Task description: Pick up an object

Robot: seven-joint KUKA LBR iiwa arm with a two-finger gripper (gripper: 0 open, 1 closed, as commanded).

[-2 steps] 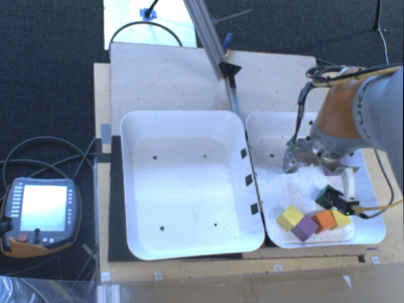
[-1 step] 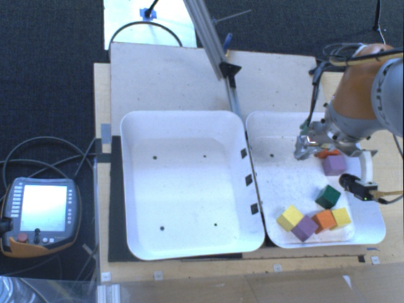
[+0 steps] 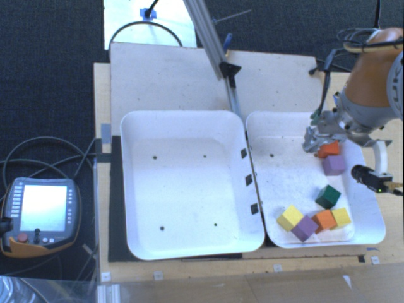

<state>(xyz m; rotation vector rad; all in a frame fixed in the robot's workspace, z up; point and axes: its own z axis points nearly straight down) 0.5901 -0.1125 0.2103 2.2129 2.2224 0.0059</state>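
Seen from above at a slant, the grey arm with its orange band (image 3: 372, 74) reaches in from the right over the right bin (image 3: 278, 188), one of two shallow white bins set side by side on the pale surface (image 3: 177, 74). The gripper (image 3: 314, 139) hangs low at the bin's upper right; its jaws are a blur of grey metal against the white floor, and whether they stand wide, narrow or closed on anything cannot be told.

Just beside the gripper lies an orange block (image 3: 329, 149), partly covered by the wrist, touching a purple cube (image 3: 334, 165) below it. Neither can be seen between the jaws. The orange block's shape is too hidden to give a long axis. Further down sits a dark green cube (image 3: 328, 196), turned corner-on. Along the bin's near wall a cluster lies close together: a yellow cube (image 3: 290, 218), a second purple cube (image 3: 305, 227), an orange cube (image 3: 324, 219) and a smaller yellow cube (image 3: 341, 217).

The left bin (image 3: 183, 182) shows a bare white floor with a few dark specks. At the left, off the surface, a teach pendant (image 3: 39, 216) with a glowing screen lies among black cables; no writing on it can be read. A grey pole (image 3: 205, 27) slants across the top.
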